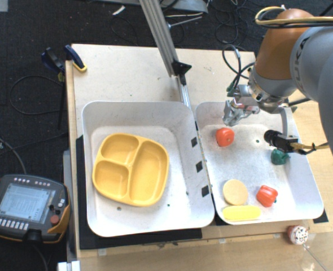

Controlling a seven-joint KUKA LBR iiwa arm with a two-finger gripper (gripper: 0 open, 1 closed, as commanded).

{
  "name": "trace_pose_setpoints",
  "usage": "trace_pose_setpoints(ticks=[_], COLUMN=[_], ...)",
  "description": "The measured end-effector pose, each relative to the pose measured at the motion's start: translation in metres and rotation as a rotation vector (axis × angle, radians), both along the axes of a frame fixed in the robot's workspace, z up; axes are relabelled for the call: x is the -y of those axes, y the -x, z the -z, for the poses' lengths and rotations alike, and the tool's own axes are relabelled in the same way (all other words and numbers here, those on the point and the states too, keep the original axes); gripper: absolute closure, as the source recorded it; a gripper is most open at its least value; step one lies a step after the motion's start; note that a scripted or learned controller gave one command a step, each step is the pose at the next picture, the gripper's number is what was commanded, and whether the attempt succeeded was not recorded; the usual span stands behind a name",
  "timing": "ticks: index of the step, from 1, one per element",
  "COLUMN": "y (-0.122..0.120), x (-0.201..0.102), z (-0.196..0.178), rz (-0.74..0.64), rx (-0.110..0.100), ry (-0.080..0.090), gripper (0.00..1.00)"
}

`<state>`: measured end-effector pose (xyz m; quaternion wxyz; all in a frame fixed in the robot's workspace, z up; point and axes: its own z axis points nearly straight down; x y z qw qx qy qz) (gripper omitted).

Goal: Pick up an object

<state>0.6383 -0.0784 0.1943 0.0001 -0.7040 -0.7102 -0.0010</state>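
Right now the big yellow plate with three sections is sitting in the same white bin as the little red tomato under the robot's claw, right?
Not quite. The camera view shows the yellow three-section plate alone in the left white bin. The small red tomato below the gripper lies in the right white bin.

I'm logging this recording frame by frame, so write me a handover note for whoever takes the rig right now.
Hand: hangs above the right bin, just up from the red tomato; nothing seen between its fingers, grip state unclear.
Right bin also has a green piece, a round cracker, a red piece and a yellow bar.
Left bin: yellow divided plate.
Done: nothing lifted. Left: grab and lift one item.
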Motion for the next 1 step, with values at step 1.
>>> trace_pose_setpoints(ticks=[1], y=[-0.0368], x=[-0.0324], z=[-0.0013], rz=[0.002], rx=[0.003], ry=[0.001], gripper=[1.0])
